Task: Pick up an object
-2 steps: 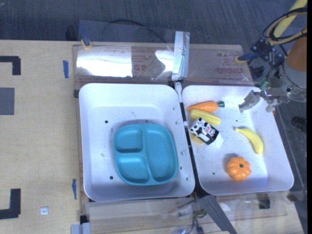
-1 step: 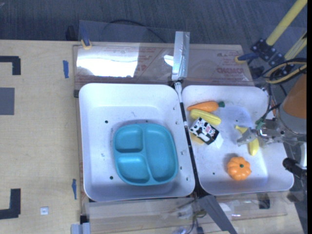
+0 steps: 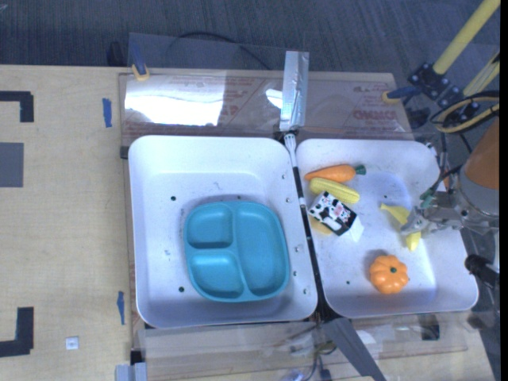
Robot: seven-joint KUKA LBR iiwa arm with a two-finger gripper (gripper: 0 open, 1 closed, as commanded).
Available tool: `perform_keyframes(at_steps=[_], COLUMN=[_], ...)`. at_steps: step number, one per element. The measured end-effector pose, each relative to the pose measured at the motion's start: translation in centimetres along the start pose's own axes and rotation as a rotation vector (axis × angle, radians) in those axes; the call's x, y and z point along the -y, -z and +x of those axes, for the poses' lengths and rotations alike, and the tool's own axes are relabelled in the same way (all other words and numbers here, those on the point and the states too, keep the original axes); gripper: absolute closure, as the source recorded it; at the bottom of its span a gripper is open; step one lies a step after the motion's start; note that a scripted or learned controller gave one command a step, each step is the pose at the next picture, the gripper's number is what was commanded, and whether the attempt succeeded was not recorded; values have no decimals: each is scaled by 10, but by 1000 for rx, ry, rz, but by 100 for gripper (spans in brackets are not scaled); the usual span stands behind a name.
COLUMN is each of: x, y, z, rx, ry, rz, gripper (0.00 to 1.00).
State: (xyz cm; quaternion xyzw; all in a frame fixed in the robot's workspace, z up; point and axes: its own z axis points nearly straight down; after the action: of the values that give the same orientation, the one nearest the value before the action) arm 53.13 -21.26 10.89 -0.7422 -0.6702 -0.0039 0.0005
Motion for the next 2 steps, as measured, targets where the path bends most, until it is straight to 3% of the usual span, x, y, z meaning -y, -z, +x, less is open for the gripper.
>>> perform_keyframes(at_steps=[1,2], x=[6,-3], y=[96,238], z=[36,54], rx=[7,8], ry=[8,16], rz=[-3,-6], gripper=[100,100])
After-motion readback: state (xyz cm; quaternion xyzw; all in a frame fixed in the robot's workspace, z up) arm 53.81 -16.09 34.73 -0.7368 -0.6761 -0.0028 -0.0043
